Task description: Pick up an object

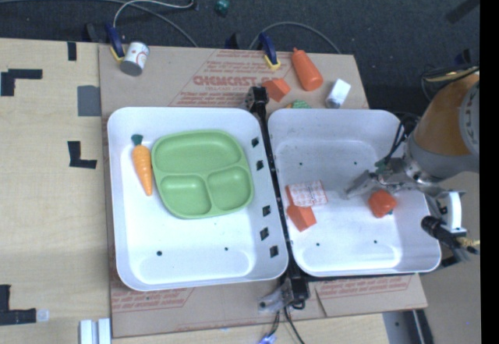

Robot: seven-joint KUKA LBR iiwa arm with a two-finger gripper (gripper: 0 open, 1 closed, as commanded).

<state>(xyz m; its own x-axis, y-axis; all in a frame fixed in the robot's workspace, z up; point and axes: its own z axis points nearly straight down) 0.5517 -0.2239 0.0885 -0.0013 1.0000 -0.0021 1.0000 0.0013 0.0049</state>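
Beside the claw (373, 181), a small round red-orange ball (381, 203).

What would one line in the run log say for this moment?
arm: over right bin | claw: beside red ball, grasp not visible | left bin: green tray, carrot | task: pending

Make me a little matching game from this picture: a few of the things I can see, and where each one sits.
Things:
1. toy carrot
2. green divided plate
3. red ball
4. orange block

Places:
A. middle of the left bin
B. right bin, close to the divider between the bins
C. left bin, beside the plate's left edge
D. right bin, next to the robot's pincer

Pairs: 1-C, 2-A, 3-D, 4-B
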